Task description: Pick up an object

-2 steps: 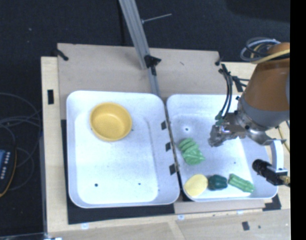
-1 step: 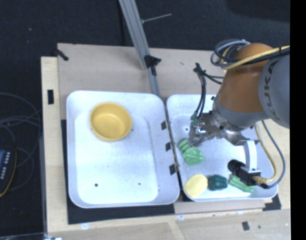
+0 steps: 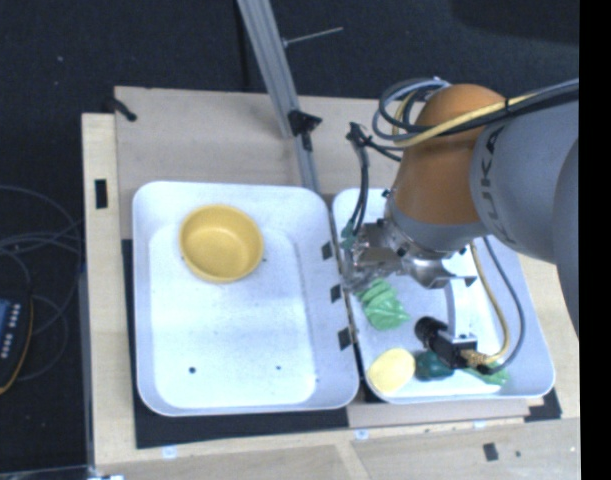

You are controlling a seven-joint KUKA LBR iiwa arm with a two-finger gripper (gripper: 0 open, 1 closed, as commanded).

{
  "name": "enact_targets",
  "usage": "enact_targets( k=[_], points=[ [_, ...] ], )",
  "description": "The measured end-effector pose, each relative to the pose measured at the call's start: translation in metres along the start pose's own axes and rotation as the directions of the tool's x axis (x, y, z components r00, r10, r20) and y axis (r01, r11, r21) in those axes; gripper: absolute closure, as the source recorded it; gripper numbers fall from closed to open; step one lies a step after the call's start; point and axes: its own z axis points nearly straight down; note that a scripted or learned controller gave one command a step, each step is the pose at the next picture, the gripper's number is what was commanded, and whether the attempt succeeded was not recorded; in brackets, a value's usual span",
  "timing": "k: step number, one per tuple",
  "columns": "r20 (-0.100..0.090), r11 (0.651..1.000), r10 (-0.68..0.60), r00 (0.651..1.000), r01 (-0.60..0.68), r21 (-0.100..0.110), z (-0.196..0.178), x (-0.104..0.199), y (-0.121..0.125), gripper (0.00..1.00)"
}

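One orange-banded arm [image 3: 455, 168] hides its fingers' state; one yellow bowl [image 3: 222, 243], one green object [image 3: 383, 305].

The two white bins sit side by side on the pale wooden desk [image 3: 215, 128]. Left of the desk, a handheld pendant [image 3: 3, 338] with a dark screen lies on the dark floor, with thin cables [image 3: 35, 238] looping above it. A grey metal bar [image 3: 275, 68] slants from above the desk down toward the bins' shared edge.
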Motion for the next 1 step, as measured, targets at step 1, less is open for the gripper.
enact_targets(
  k=[1],
  points=[
    [0.0, 1.0, -0.001, 1.0, 0.001, 0.0, 0.009, 0.0512, 0.0071, 1.0]
  ],
)
